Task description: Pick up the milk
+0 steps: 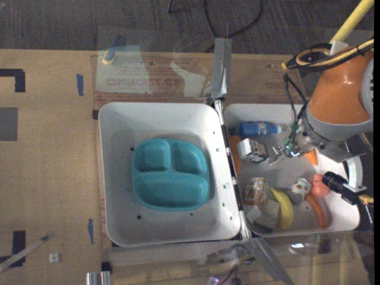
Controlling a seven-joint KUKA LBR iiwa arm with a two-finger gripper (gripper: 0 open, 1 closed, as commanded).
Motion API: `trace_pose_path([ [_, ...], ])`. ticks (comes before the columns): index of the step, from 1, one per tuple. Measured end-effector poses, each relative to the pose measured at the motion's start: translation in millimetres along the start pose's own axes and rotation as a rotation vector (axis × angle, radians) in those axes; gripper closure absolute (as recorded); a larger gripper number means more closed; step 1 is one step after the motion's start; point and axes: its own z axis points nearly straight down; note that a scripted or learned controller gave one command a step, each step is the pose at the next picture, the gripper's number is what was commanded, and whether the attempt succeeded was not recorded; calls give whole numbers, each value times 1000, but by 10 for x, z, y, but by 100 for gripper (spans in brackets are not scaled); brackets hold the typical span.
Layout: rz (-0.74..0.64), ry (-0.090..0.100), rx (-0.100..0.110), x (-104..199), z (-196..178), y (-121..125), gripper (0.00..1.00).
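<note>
The milk (252, 149) is a small white carton with dark print, lying in the upper left part of the right bin (350, 223). My gripper (289, 149) hangs over the same bin, just right of the carton, below the orange band of the arm (338, 94). A narrow gap seems to separate the gripper from the carton. The arm's body hides the upper right part of this bin.
A blue bottle (259, 128) lies just behind the milk. Nearer the front are a small printed box (256, 190), a banana (283, 206), a little cup (301, 187) and an orange carrot-like piece (319, 209). The left bin (113, 159) holds a teal divided plate (171, 174).
</note>
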Motion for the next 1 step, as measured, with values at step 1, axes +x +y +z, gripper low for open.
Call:
trace_pose_path([
  [1, -202, 2, 2, 1002, 3, -217, 100],
])
